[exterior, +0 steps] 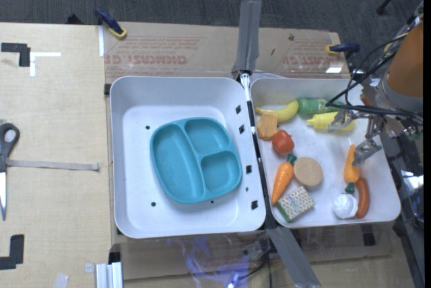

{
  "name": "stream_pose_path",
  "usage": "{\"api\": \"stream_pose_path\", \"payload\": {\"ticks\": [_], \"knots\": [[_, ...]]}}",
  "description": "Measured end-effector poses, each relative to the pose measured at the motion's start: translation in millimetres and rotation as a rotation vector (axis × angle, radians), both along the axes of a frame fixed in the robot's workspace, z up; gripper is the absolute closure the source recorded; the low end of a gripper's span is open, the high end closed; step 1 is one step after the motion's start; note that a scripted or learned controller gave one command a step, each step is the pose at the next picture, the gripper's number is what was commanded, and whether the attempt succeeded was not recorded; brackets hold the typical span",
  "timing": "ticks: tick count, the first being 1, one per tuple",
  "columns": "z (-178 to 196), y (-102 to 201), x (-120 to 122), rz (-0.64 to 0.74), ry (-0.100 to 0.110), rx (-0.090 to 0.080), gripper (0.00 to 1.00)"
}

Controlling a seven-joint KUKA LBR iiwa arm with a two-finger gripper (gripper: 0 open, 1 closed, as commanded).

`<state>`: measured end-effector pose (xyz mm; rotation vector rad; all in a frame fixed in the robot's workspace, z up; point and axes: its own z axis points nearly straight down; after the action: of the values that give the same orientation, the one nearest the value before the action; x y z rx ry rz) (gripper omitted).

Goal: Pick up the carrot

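I can't tell how the jaws stand at right-centre; I'd bring the gripper point(363, 149) left over the carrot point(282, 178), aligned across its width.

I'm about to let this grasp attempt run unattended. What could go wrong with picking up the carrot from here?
1. The gripper hovers by an orange item at the right bin's far side, while the carrot lies near the divider; it may grab the wrong thing.
2. The carrot sits tight among the tomato, round cookie and packet, so the fingers may knock those.
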<state>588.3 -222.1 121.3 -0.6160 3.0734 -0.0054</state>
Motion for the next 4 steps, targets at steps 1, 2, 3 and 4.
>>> {"api": "stream_pose_path", "payload": {"ticks": [1,2,3,4], "knots": [[-21,0,-48,0.133,0.0,-0.002,0.0],[-11,1,-45,0.137,-0.006,-0.004,1.0],[0,2,-42,0.139,-0.013,-0.005,1.0],[90,76,12,0.587,0.001,0.001,1.0]]}}
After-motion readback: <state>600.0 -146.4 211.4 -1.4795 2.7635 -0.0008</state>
